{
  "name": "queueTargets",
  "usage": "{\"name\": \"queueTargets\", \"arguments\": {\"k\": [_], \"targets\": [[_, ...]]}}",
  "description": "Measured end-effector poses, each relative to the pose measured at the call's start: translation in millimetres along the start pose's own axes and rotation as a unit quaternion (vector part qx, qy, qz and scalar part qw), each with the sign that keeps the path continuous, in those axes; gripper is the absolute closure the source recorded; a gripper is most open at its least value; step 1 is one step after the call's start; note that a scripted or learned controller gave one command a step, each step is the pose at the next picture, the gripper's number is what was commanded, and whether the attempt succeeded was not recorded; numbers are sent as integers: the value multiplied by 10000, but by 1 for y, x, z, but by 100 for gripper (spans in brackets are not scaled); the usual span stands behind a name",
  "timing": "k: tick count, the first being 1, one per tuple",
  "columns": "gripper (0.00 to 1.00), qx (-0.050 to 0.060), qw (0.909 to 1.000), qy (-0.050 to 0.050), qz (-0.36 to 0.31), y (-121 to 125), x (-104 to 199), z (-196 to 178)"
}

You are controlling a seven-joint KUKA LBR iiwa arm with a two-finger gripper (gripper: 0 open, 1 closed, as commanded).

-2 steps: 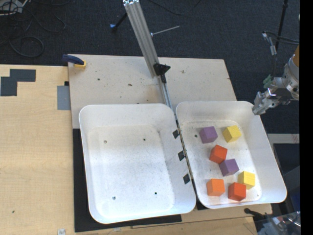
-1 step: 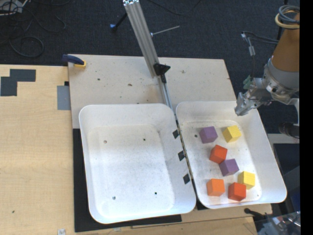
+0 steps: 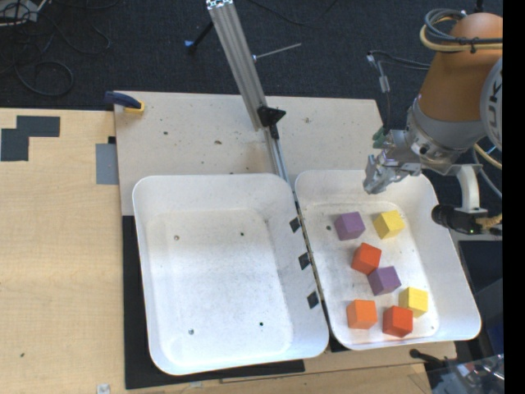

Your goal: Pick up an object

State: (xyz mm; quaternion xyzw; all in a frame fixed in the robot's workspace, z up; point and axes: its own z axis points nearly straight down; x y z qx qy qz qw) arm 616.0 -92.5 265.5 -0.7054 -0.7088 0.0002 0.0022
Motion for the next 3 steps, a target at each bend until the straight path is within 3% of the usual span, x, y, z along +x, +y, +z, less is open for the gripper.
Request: {"name": "queueTargets", "arguments": {"k": [1,3], "targets": [[100,3,10000,-2,6,3,49,8],[100,14,10000,-5,3,-22,149,42]]}}
